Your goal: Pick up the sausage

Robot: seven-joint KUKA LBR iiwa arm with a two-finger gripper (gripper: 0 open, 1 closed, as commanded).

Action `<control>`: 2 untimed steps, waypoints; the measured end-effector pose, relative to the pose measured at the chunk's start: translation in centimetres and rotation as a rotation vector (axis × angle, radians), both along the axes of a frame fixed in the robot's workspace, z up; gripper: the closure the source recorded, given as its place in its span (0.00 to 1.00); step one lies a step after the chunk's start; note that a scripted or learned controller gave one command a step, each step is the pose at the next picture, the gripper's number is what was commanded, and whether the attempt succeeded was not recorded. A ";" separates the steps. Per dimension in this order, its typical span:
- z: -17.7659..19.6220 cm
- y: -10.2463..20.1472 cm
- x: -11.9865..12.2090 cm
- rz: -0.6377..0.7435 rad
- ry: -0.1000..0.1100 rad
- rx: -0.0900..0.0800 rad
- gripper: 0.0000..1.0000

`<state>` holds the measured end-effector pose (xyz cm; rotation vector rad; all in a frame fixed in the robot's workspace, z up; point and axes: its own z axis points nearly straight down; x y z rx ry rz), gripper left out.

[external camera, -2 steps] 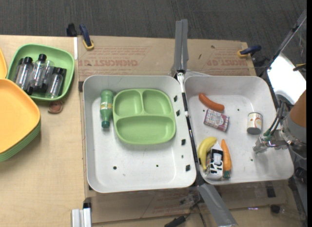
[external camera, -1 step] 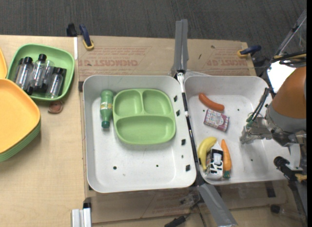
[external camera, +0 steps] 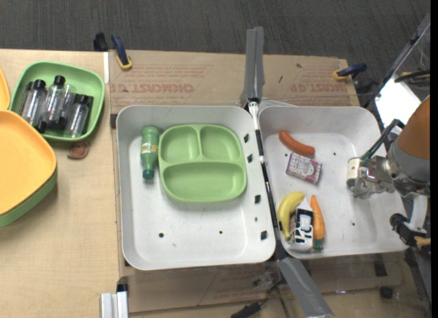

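The sausage (external camera: 297, 143) is a short red-orange link lying at a slant near the back left of the right bin (external camera: 342, 122). My gripper (external camera: 361, 185) hangs over the right side of that bin, well to the right of the sausage and a little nearer the front. It is apart from the sausage, with a bare stretch of bin floor between them.
A pink packet (external camera: 303, 167) lies just in front of the sausage. A banana (external camera: 288, 210), a carrot (external camera: 317, 217) and a black-and-white carton (external camera: 302, 228) crowd the right bin's front left. The left bin holds a green divided plate (external camera: 202, 162) and a green bottle (external camera: 148, 151).
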<state>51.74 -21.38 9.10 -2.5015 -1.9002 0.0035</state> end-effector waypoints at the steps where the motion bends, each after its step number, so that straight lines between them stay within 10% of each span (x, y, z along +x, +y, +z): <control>1: 0.0 0.1 -3.3 0.156 0.001 0.003 1.00; 2: 0.0 -0.4 -4.0 -0.031 -0.001 0.001 1.00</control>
